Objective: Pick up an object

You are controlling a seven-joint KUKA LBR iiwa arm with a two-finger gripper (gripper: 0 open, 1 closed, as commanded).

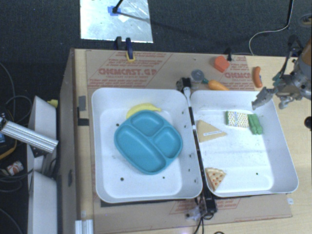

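The right bin (280, 155) holds a green-and-white patterned block (237, 118), and a green ridged piece (254, 123) lies touching its right side. A tan wedge (209, 130) rests near the divider, and a pizza-slice toy (215, 177) lies at the front. In the left bin (105, 130) a blue divided plate (147, 141) partly covers a yellow banana (143, 109). My gripper (270, 103) hangs over the right bin's far right corner, just up and right of the green piece. Its fingers (259, 99) are spread open with nothing between them.
Behind the bins on the cardboard lie an orange block (221, 64), a carrot (217, 86), a red sausage (257, 77) and a grey round piece (197, 75). A foil sheet (116, 13) lies on the floor at the back. A cable (268, 33) loops at the upper right.
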